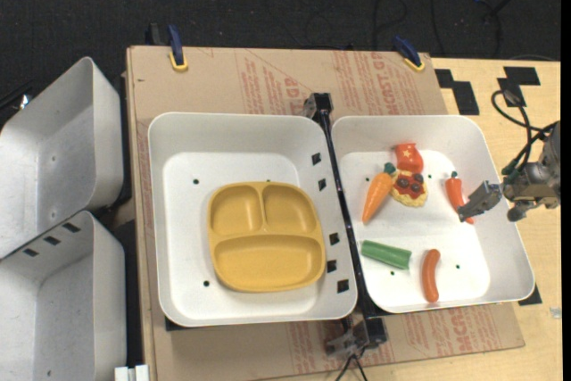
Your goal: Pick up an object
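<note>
Camera view showed the claw (pixel 477 202) at the right bin's (pixel 500 277) right edge, its state unclear. The small red pepper (pixel 455 191) just beside it looked light, stiff and slippery; I judged its middle the best hold.

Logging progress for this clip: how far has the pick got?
Nothing looks picked yet. The gripper sits at the right bin's right rim, nearest the small red piece; carrot, green piece and sausage lie untouched. Grasp and lift remain.

bright even overhead light, soft shadows, sharp
</note>
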You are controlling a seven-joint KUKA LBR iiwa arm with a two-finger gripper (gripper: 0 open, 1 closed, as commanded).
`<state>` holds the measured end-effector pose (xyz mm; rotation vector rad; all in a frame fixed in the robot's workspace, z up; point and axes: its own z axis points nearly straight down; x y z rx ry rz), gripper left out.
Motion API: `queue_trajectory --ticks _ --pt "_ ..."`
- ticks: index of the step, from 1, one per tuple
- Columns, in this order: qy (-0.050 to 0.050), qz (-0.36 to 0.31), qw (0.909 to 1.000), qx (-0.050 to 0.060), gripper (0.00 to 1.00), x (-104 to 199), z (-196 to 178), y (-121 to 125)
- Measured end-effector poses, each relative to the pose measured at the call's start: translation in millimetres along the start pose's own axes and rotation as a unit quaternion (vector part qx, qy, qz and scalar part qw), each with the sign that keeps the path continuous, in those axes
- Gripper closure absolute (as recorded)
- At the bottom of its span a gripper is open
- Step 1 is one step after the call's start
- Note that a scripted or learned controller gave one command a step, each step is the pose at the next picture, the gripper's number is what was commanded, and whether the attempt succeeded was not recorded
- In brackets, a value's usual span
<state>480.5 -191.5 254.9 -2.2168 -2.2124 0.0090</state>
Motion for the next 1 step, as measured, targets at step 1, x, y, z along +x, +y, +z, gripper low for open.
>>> queue_trajectory --ticks 1 --pt "-0.002 -0.002 1.0000 -0.005 0.00 0.3 -4.8 2.1"
